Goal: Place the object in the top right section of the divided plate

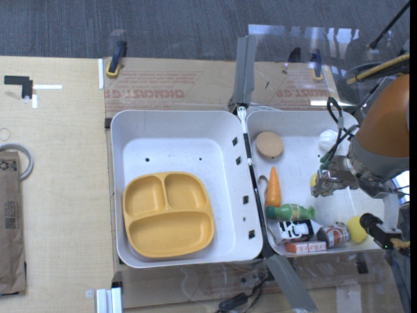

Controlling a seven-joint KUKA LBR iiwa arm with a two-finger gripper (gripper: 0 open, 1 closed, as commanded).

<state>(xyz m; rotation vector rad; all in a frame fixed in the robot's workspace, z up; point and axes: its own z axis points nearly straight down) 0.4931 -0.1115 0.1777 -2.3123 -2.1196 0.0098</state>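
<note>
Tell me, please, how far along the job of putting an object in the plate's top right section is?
Nothing looks done: the yellow plate in the left bin has nothing in its sections. In hand: the claw is over the right bin, near the carrot and green bottle. Whether it grips anything is unclear. Left: the pick, carry and placement.

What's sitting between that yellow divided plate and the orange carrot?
In the camera view, bare white floor of the left bin beside the yellow divided plate, then the two bins' adjoining walls, then the orange carrot in the right bin.
</note>
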